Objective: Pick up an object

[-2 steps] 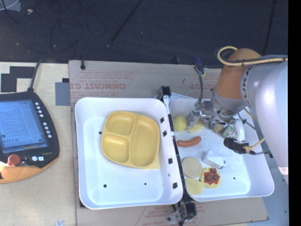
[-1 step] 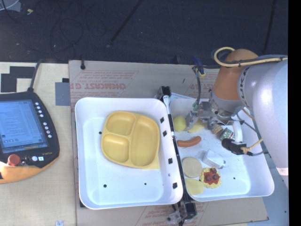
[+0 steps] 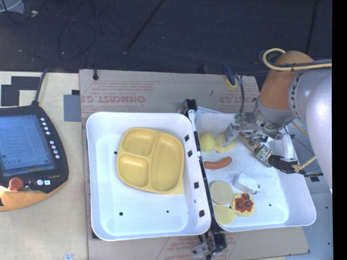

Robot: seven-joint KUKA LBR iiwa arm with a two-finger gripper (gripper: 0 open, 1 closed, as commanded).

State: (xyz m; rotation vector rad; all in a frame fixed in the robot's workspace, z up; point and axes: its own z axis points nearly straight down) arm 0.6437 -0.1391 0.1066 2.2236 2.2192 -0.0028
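The right bin (image 3: 303,210) holds small toy foods: a yellow lemon-like piece (image 3: 207,142), a red-brown sausage (image 3: 217,163) lying flat, a tan round disc (image 3: 220,192), a white block (image 3: 245,183), and a yellow tart with red topping (image 3: 243,204).

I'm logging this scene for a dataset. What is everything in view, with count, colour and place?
bins: 2, white, side by side on the bench
plate: 1, yellow, three compartments, in the left bin
lemon: 1, yellow, right bin, upper left
sausage: 1, red-brown, right bin, below the lemon
disc: 1, tan, right bin, near the divider
block: 1, white, right bin, right of the disc
tart: 1, yellow with red top, right bin, front
pendant: 1, dark with a screen, left of the bins
arm: 1, grey with orange band, over the right bin
pincer: 1, right of the lemon
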